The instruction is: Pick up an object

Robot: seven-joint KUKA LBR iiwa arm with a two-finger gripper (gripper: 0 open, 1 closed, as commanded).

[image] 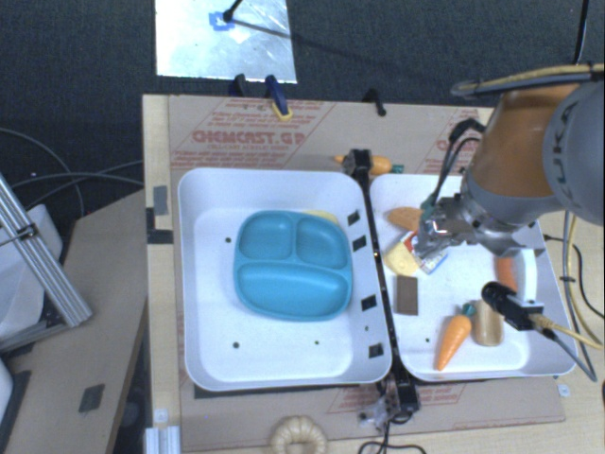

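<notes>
My gripper (431,246) hangs low over the left part of the right bin (539,362). Its metal tip is right beside a yellow and red piece (401,256), which it partly covers. An orange, bun-like piece (404,218) lies just behind the gripper. In front of it a flat brown rectangle (406,296) rests on the bin floor. Toward the front are a carrot (452,340) and a tan cylinder (487,327). A red-orange piece (505,272) shows by the arm's right side.
The left bin (203,282) holds a blue divided plate (291,263). A black divider (373,253) runs between the bins. A small orange item (378,165) sits behind the bins, and a pale ring (301,435) lies on the bench at the front.
</notes>
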